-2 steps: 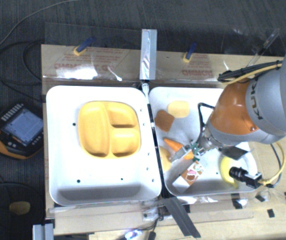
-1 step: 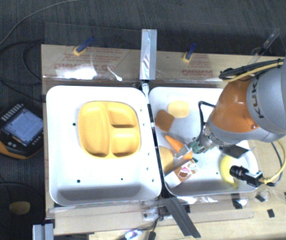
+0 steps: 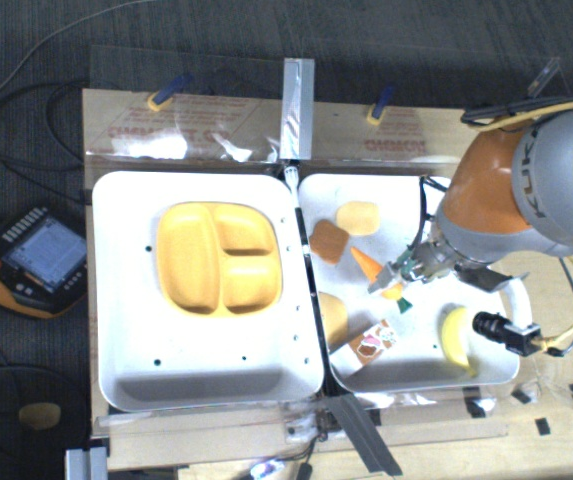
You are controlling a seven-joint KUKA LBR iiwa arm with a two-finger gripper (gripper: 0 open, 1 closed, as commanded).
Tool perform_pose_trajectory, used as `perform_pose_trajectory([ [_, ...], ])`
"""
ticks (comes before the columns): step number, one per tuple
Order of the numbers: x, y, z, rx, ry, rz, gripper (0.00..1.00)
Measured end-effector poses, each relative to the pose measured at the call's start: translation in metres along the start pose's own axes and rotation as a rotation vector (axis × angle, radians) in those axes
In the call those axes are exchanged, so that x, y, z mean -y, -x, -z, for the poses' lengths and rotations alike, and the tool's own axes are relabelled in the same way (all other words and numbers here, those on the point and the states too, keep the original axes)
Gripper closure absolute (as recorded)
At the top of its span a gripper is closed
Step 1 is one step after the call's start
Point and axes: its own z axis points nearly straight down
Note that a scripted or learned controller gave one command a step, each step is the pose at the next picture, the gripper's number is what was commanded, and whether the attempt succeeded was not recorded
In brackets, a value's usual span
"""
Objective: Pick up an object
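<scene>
My gripper (image 3: 394,275) hangs low over the middle of the right bin (image 3: 406,190), at the end of the grey and orange arm coming in from the right. Its tip is just right of an orange carrot-like wedge (image 3: 365,262), and I cannot see whether it touches the wedge. Just below the tip lie a small yellow piece (image 3: 394,292) and a small green piece (image 3: 404,306). Nothing is visibly held.
The right bin also holds a pale yellow bun (image 3: 357,217), a brown cookie (image 3: 329,240), a round tan item (image 3: 332,317) at the left wall, a printed packet (image 3: 371,343) and a yellow banana-like fruit (image 3: 453,337). A yellow divided tray (image 3: 219,257) lies in the left bin (image 3: 126,368).
</scene>
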Motion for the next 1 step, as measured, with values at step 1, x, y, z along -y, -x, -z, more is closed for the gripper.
perform_pose_trajectory([
  [1,-0.049,-0.0432,0.0382,0.001,0.0,-0.197,1.0],
])
